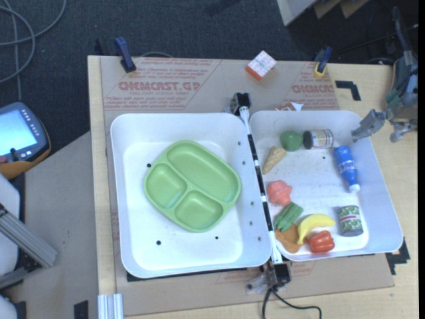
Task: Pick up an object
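The right bin point(378, 198) holds several toy items: a green ball point(290, 140), a small jar point(319, 139), a blue bottle point(345, 167), a beige cone point(273, 158), a pink piece point(279, 192), a green vegetable point(288, 215), a banana point(312, 224), a red pepper point(321, 242) and a small can point(350, 220). My gripper point(382, 130) hangs at the right bin's far right corner, above its rim. Its fingers are spread open with nothing between them. The blue bottle lies just below and left of it.
The left bin point(133, 231) holds a green divided plate point(192, 185). A small orange and white cube point(260, 65) lies on the cardboard behind the bins. Blue clamps point(123, 53) hold the board's far edge. A black clip point(240, 102) sits where the bins meet.
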You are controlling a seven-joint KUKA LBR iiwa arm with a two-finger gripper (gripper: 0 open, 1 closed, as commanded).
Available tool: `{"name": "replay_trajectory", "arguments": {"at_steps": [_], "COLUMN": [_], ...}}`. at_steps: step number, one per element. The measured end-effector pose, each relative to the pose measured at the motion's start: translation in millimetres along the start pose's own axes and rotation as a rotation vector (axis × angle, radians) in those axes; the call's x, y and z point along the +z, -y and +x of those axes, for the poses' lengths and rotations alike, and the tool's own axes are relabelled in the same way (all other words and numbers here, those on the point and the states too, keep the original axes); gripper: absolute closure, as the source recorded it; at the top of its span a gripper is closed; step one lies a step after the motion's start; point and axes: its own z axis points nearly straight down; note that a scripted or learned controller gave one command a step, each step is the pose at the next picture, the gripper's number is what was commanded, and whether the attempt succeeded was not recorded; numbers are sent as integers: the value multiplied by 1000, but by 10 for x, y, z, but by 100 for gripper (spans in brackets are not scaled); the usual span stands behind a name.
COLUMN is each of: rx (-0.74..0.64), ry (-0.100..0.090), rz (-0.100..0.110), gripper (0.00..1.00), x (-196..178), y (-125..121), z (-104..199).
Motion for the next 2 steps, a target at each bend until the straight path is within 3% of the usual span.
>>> {"name": "replay_trajectory", "arguments": {"at_steps": [1,2], "rx": [-1,-6], "ry": [-4,-12], "rz": [9,4], "gripper": [0,0], "x": [1199,1877], "y": [-340,-411], "z": [-156,-98]}}
